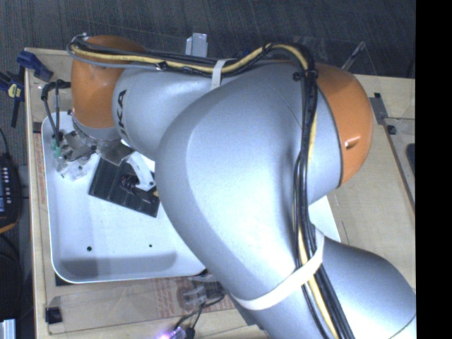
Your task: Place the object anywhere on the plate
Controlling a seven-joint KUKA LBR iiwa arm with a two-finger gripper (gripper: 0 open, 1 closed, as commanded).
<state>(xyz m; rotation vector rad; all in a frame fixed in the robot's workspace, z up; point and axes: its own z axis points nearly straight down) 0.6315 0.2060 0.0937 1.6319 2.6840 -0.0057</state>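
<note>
My gripper (69, 159) hangs low over the far-left part of the left white bin (106, 260), close to the bin's left wall. The grey arm with its orange band (95, 90) reaches across from the right and covers most of the bench, including the right side of this bin and the other bin. Small pale and green bits sit at the gripper's tip, too small and blurred to name.
The near half of the left bin's floor (113, 235) lies bare and white, with two small dark dots on it. A blue clamp (28, 62) sits at the bench's far-left corner. The wooden bench edge (127, 299) runs along the front.
</note>
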